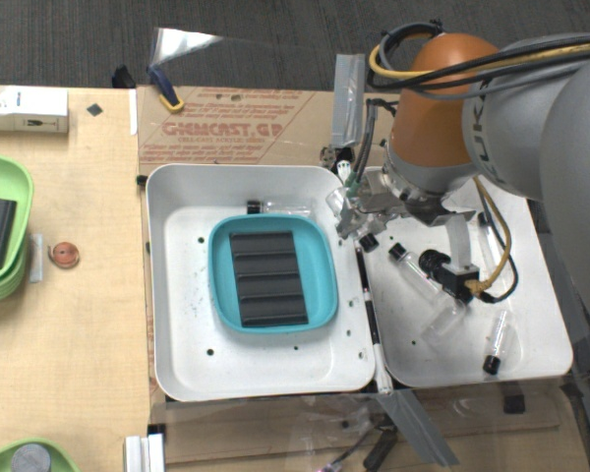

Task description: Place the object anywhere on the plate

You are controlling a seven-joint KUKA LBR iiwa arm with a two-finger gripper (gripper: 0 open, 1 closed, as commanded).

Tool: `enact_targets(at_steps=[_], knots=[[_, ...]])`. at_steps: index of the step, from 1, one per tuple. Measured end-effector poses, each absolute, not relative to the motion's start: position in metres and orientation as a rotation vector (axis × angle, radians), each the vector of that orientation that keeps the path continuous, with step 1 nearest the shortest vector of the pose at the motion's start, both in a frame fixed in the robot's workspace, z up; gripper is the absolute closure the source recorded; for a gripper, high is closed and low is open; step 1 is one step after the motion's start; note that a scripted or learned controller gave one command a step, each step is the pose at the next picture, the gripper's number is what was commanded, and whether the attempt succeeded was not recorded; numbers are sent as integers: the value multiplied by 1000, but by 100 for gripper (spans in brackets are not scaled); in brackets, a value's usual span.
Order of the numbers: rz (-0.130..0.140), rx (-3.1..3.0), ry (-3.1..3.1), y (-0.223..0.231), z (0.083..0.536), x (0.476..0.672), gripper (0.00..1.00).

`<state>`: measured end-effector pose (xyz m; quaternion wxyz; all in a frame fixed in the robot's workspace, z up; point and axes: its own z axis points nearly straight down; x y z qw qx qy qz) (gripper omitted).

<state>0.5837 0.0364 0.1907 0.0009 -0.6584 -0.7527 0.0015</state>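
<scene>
The claw [359,216] hangs over the divide between the two white bins, at the back corner of the right bin [531,362]; whether it is clenched or released cannot be told from here. Just beyond it, in the left bin [177,362], a teal plate [320,293] already carries a dark ribbed block [267,278], lying flat and centred. The block looks stiff and fairly light, and its grooved top may be slippery, so pinching it across the long edges seems the safest hold.

Cardboard sheet [231,126] reads, perhaps, "GEMCAST".
</scene>
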Motion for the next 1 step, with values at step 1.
enact_targets(at_steps=[1], knots=[[4,-2069,-2363,36,191,584,0]])
